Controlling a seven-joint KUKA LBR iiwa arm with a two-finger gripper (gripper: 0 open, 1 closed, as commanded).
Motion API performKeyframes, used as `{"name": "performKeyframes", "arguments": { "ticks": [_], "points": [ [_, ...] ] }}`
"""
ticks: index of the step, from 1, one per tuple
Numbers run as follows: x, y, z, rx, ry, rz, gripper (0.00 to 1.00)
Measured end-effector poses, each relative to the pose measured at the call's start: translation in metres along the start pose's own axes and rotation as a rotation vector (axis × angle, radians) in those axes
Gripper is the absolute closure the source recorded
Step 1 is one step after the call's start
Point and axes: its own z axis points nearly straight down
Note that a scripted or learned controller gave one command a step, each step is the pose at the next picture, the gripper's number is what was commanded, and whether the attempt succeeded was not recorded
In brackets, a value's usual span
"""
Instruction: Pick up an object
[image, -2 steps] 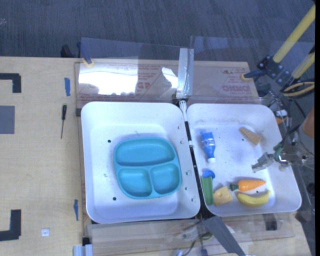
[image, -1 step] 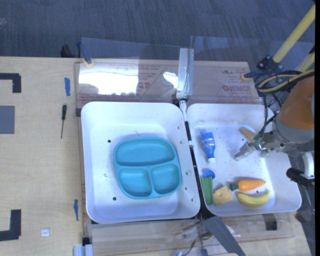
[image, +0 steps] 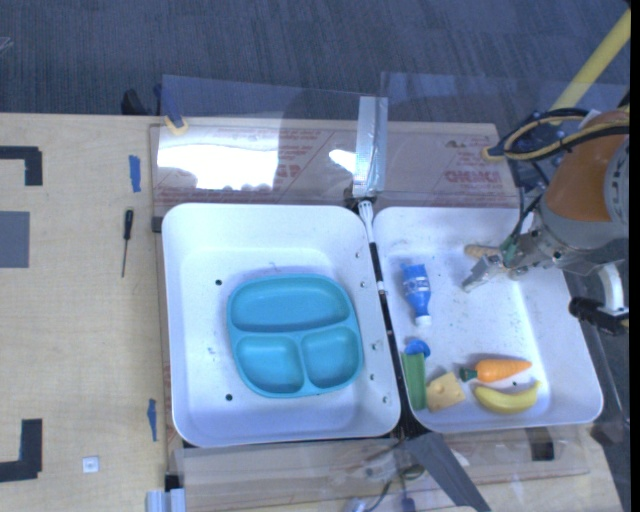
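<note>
The right bin (image: 560, 330) holds a blue and white tube (image: 416, 288) near its left wall. Along its front lie a green stick with a blue cap (image: 413, 372), a yellow chunk (image: 446, 391), a toy carrot (image: 501, 369) and a banana (image: 507, 398). My gripper (image: 477, 266) reaches in from the right over the back half of this bin, to the right of the tube and apart from it. Its fingers are spread open, with nothing between them.
A blue divided plate (image: 293, 333) lies in the left bin (image: 190, 300). A ridge where the two bins meet (image: 377, 300) runs just left of the tube. Clear plastic sheeting (image: 300, 150) stands behind both bins. Cables (image: 530, 140) hang by the arm's wrist.
</note>
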Motion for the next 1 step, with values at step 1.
{"name": "performKeyframes", "arguments": {
  "ticks": [1],
  "points": [
    [-0.0032,0.0055,-0.0703,-0.004,-0.002,0.140,0.00]
  ]
}}
